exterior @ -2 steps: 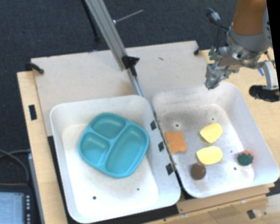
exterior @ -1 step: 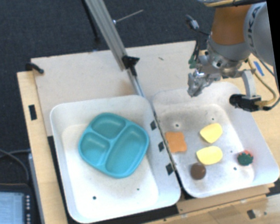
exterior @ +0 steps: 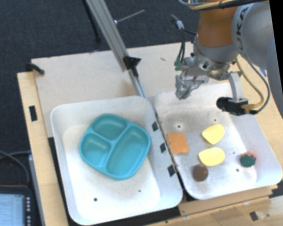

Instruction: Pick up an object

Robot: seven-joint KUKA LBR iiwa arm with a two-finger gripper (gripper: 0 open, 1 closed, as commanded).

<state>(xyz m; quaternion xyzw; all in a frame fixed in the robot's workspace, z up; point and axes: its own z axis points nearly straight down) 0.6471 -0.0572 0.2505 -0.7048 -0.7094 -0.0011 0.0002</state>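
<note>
The right bin (exterior: 255, 135) holds five small things. An orange square piece (exterior: 177, 143) lies near the bin's left side. A yellow piece (exterior: 214, 134) sits to its right, and a second yellow piece (exterior: 211, 156) lies just below that one. A small brown ball (exterior: 200, 172) sits right by the lower yellow piece, at its bottom left. A little green and red thing (exterior: 248, 159) lies apart from them, near the bin's right side. It is too small to tell what it is.

The claw (exterior: 183, 90) hangs over the top left corner of the right bin, up away from all the small things. Nothing is in it. I cannot tell how it is set, because it is small and blurry.

Above the claw, the arm (exterior: 221, 13) is grey with a big orange part. Cables loop around it.

The left bin (exterior: 80, 198) holds a blue plate (exterior: 115, 145) with three parts. The plate lies flat in the middle of that bin.

Both bins rest on a light wooden bench (exterior: 73, 78). A grey metal pole (exterior: 111, 32) leans across the top of the bench. A small screen (exterior: 5, 209) sits at the far left, off the bench.
</note>
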